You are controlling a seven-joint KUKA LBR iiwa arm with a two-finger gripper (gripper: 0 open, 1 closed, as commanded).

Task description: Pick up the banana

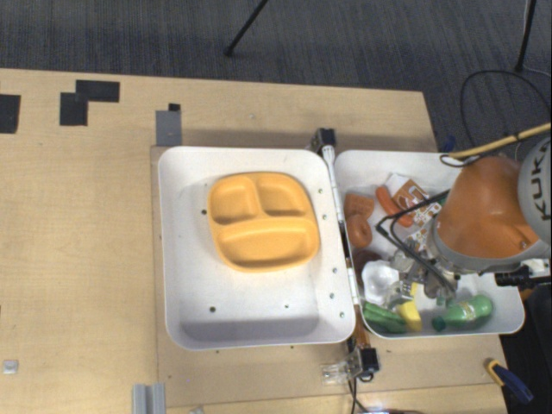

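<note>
A small yellow piece that looks like the banana (410, 316) lies near the front edge of the right bin (514, 321), wedged between two green items. My gripper (416, 276) hangs low over the right bin, just behind and above that yellow piece, under the arm's orange band (483, 210). The arm's wrist and cables cover much of the bin's middle. I cannot make out whether anything is in the gripper.
A green object (382, 317) and a green bottle-like item (466, 310) flank the banana. A white item (378, 279), brown pieces (358, 218) and a red-orange one (401, 198) crowd the right bin. The left bin (172, 231) holds a yellow divided tray (261, 219).
</note>
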